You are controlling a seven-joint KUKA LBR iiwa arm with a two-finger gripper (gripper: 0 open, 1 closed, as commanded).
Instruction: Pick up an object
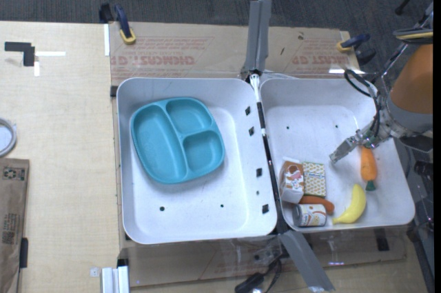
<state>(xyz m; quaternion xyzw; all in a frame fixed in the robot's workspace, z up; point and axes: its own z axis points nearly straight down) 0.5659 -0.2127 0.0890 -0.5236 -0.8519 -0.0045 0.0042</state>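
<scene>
My gripper (353,152) hangs low over the right part of the right bin (310,116), reaching in from the right. It is open: one grey finger (341,150) splays down to the left. An orange carrot (368,163) with a green end lies upright in the picture just right of that finger, at the other side of the jaws, and I cannot tell whether it touches them. Nothing is clamped. A yellow banana (351,205) lies below the carrot near the bin's front right corner.
In the right bin's front left part sit a small carton (292,180), a patterned box (315,179), a can (310,216) and an orange-red item (321,203). The left bin (138,216) holds a blue divided plate (178,139). A raised divider (256,126) separates the bins.
</scene>
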